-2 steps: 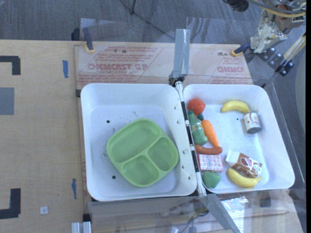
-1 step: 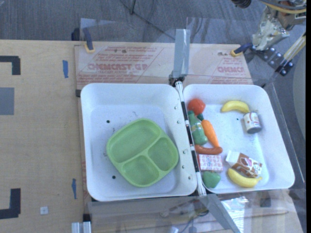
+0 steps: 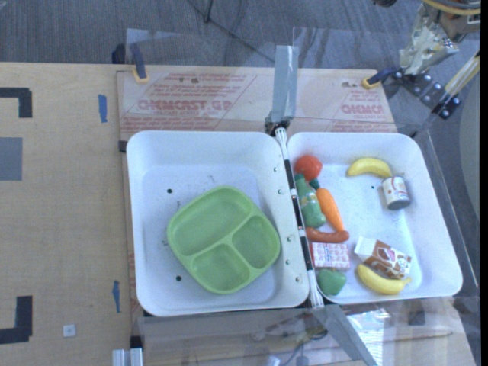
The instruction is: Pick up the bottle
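Bottle hugs right bin's left wall, carrot alongside

The green bottle lies on its side right of frame centre, along the right bin's left wall.

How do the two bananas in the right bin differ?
The upper banana lies apart near the bin's back wall; the lower banana sits at the front, touching a small carton. The upper arches upward, the lower curves like a bowl. Both are yellow and lie flat in the right bin.
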You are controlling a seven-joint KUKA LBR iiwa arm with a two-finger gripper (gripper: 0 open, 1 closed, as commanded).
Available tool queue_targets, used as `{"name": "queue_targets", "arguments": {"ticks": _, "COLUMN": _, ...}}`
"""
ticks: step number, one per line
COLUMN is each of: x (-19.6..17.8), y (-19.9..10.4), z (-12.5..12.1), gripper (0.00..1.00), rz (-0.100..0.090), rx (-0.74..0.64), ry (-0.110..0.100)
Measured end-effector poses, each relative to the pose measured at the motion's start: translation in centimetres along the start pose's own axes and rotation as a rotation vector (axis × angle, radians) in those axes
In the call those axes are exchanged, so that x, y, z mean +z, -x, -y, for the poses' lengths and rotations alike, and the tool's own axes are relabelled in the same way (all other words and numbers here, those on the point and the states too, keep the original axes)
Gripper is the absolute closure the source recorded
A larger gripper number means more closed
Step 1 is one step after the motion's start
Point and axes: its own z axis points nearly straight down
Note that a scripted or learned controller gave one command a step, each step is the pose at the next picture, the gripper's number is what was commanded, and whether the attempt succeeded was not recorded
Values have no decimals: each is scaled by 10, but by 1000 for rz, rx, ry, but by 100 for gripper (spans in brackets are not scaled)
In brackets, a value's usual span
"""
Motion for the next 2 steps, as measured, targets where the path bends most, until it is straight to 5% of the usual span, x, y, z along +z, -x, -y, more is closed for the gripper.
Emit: {"name": "queue_targets", "arguments": {"ticks": 2, "x": -19, "y": -1, "z": -1, "gripper": 100, "rz": -3, "rx": 3, "ry": -1}}
